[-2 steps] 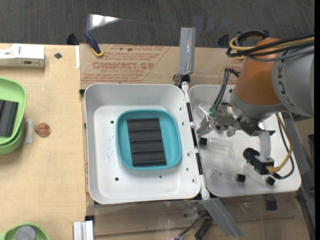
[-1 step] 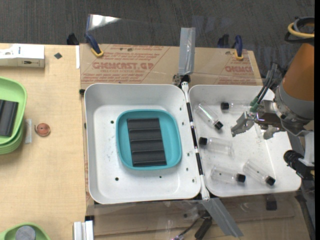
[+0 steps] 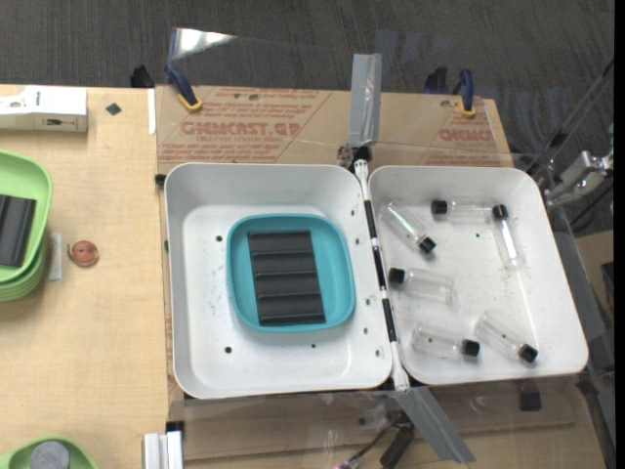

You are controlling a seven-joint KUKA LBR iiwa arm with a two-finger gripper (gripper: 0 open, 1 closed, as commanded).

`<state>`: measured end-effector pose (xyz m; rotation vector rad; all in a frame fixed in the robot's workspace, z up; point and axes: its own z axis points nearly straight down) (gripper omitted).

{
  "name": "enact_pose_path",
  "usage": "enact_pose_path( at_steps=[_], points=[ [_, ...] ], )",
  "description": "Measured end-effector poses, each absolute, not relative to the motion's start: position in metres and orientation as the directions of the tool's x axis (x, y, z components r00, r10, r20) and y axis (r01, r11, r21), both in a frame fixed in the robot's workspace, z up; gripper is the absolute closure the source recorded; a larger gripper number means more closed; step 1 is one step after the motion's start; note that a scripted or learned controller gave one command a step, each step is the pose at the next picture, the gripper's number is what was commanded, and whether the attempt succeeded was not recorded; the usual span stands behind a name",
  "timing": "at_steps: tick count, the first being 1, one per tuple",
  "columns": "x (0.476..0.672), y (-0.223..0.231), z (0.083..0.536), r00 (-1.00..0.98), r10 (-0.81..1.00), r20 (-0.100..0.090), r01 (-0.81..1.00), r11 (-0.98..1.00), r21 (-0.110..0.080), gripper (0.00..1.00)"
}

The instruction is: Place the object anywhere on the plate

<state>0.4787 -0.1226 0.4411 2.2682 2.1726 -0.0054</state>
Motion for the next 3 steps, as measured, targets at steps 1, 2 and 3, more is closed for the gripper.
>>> enact_pose_path(
  at_steps=[1, 2, 3],
  points=[
    [0.493, -0.192, 0.435, 0.146, 0.989, -0.003, 0.989, -0.146, -0.003, 0.00],
    [0.505, -0.218, 0.440, 0.128, 0.992, -0.003, 0.992, -0.128, -0.003, 0.00],
    [0.505, -0.218, 0.440, 0.127, 0.992, -0.002, 0.992, -0.127, -0.003, 0.00]
  ],
)
